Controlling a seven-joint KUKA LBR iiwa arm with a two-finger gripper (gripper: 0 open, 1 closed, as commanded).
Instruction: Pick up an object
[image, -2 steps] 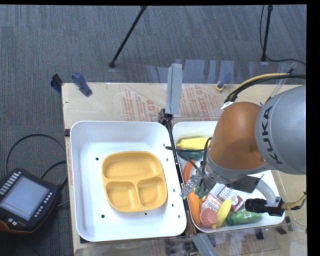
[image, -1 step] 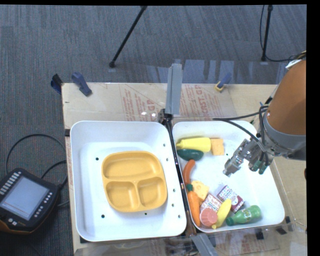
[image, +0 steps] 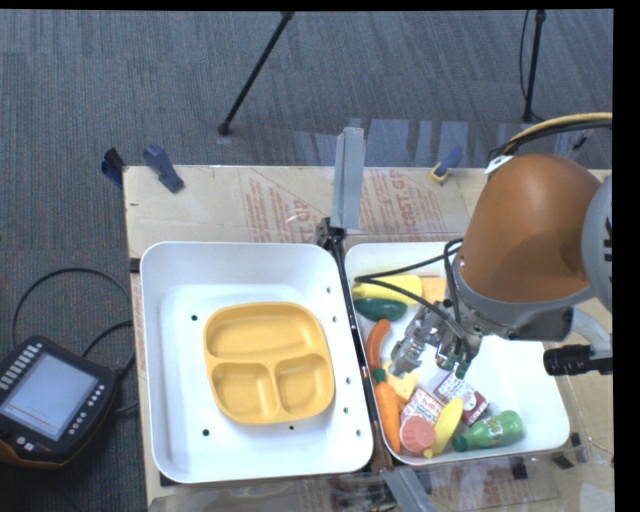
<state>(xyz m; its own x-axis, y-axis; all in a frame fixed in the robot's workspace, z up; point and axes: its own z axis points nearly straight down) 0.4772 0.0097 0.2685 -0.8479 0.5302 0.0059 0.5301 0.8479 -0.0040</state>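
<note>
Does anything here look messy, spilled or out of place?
Nothing looks spilled or broken. The toy food lies jumbled in the right bin, including a green bottle on its side and an orange carrot by the bin's left wall. The yellow tray sits slightly askew in the left bin.

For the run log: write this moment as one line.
gripper: above right white bin, nothing seen held | beneath: toy foods, orange plastic carrot | left white bin: yellow three-compartment tray
</note>
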